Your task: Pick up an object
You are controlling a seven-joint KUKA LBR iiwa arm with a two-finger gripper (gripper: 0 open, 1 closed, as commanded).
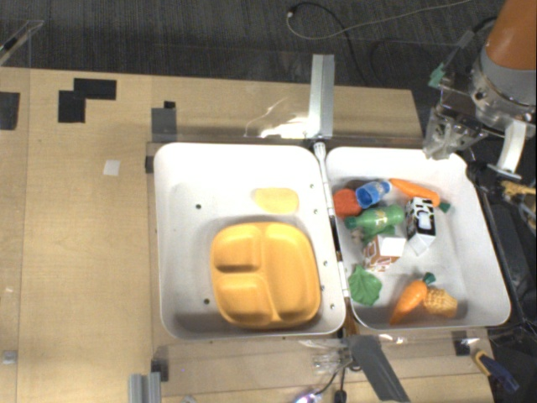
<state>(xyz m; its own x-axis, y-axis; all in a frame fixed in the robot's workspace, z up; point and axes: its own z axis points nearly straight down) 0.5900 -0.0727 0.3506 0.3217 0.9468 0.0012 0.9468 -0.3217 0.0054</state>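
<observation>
My gripper (443, 138) hangs over the far right corner of the right bin (482, 250), up and to the right of the pile of toys. That bin holds an orange carrot (414, 190), a blue cup (372, 193), a red-orange piece (346, 201), a green bottle (379, 220), a white and black item (422, 222), a small red and white carton (384, 252), a green leafy piece (365, 285), a second carrot (407, 299) and a yellow knobbly toy (441, 303). Nothing shows under the gripper.
The left bin (180, 225) holds a yellow divided plate (264, 273) and a flat pale yellow piece (275, 199) behind it. A metal post (322, 91) stands at the back between the bins. Cables and a dark frame run along the right bin's right side.
</observation>
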